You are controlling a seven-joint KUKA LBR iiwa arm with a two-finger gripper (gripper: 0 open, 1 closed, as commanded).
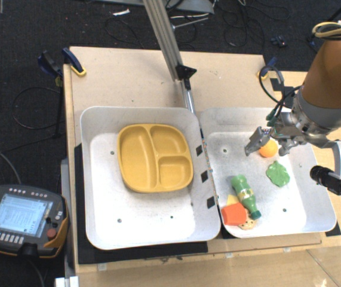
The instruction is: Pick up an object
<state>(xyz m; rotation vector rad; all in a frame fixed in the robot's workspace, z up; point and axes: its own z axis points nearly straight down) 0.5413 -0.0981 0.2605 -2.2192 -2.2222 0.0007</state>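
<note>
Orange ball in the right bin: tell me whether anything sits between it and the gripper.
Nothing visible does. The gripper is right at the orange ball, its fingers either side of it from above. The green piece and green bottle lie nearer the camera, clear of that spot.

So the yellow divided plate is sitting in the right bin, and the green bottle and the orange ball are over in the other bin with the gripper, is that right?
Not quite. The camera view shows the yellow divided plate in the left bin, not the right one. The rest stands: the green bottle and the orange ball lie in the other bin, where the gripper is, right by the ball.
</note>
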